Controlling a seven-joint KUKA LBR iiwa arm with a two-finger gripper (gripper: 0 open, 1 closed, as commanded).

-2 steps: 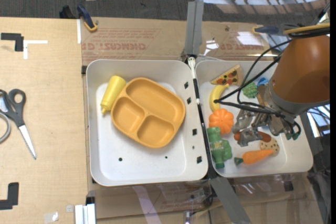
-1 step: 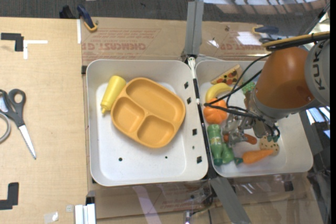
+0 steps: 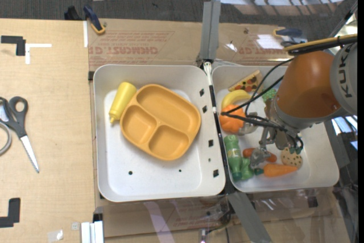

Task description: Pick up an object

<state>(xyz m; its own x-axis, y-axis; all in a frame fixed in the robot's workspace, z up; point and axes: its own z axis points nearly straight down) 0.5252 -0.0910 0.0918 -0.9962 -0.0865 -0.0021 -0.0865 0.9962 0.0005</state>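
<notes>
In the camera view, the end effector (image 3: 263, 157) hangs low in the right bin (image 3: 324, 179), near its front edge, over a carrot (image 3: 280, 170) and a green bottle (image 3: 234, 152). Whether it is clenched or released I cannot tell. The toys lie crowded, so a closing grip may pinch two, or slip off the carrot.

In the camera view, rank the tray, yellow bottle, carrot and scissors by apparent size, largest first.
1. Tray
2. Scissors, long but thin
3. Yellow bottle
4. Carrot

Scissors against bottle is unsure: the scissors run off the left edge.
</notes>
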